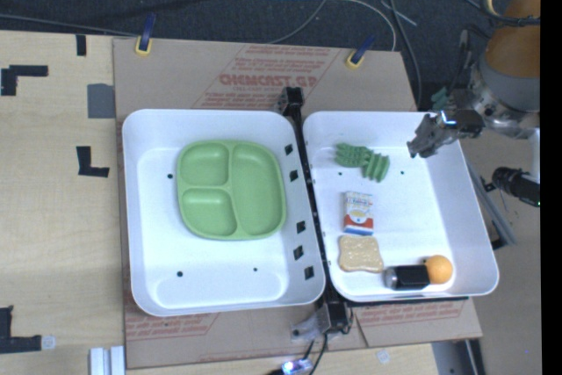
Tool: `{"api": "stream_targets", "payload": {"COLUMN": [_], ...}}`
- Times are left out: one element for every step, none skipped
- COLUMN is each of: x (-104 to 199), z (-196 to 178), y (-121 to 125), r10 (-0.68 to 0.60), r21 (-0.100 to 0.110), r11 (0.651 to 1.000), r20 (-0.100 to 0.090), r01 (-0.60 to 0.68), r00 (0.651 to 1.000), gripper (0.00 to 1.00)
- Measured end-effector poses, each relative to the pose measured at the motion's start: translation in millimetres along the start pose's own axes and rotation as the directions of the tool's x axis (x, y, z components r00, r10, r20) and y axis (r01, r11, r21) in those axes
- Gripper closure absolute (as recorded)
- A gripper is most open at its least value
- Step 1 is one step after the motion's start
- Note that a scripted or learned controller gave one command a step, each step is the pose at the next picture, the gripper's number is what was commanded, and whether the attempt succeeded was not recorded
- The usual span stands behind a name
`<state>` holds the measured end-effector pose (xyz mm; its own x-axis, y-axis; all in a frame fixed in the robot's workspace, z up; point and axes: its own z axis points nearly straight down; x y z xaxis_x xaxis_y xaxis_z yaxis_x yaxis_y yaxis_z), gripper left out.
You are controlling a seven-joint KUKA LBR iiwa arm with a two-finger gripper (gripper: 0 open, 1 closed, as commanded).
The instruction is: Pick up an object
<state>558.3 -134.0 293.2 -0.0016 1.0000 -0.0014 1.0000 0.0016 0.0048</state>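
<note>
Hovering above the far right rim of the right bin, the gripper is seen empty; whether it is wide or narrow cannot be told. Just to its left lies the green toy, probably the handiest pick. Nearer the camera, the carton, toast and orange ball are left loose for grasping.

Even overhead light, soft shadows — slightly grainy, mild blur
</note>
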Motion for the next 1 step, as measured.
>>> {"api": "stream_targets", "payload": {"x": [51.8], "z": [1.8], "y": [4.3], "r10": [-0.004], "r21": [0.005], "r11": [1.000], "r20": [-0.002], "r01": [0.004], "r00": [1.000], "gripper": [1.00]}}
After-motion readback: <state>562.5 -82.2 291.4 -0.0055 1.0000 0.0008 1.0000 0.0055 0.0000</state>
